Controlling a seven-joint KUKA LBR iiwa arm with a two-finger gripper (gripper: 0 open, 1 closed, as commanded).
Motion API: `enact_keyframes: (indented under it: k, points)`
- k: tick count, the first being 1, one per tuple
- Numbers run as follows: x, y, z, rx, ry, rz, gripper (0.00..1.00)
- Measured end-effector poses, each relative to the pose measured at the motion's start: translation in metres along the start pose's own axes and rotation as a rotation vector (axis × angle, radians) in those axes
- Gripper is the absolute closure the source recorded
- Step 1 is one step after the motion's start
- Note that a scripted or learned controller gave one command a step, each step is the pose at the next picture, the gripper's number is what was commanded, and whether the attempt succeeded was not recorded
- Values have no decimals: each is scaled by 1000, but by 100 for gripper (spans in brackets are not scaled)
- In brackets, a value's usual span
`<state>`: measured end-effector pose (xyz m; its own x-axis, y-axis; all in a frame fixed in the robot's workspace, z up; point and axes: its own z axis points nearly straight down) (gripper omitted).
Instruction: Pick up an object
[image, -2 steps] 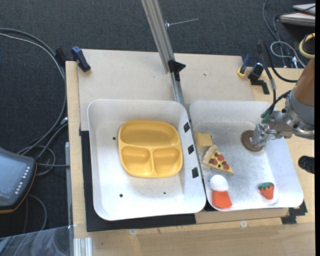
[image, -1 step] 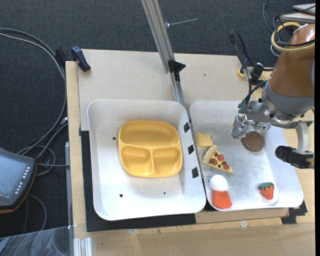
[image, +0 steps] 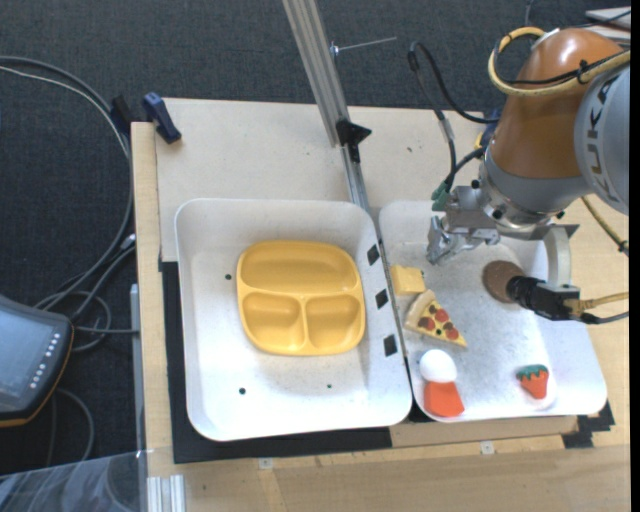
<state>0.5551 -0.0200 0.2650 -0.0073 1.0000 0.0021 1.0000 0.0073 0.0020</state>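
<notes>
My gripper hangs over the back left of the right bin, fingers pointing down, just above and right of a yellow cheese block. Nothing shows between the fingers. A pizza slice toy lies below the cheese. A white-and-orange toy sits near the bin's front left corner. A small strawberry toy lies at the front right. A brown round piece rests right of the gripper, partly behind the arm's hardware.
The left bin holds a yellow divided plate. A metal post rises behind the bins. Cables trail at the left, and a blue clip lies on the bench's back left corner.
</notes>
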Motion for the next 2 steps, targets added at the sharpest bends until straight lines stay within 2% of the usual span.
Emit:
enact_keyframes:
  k: [1, 2]
  points:
    - [50, 6, 19, 6, 1, 1, 100]
    - [93, 18, 30, 2, -1, 2, 100]
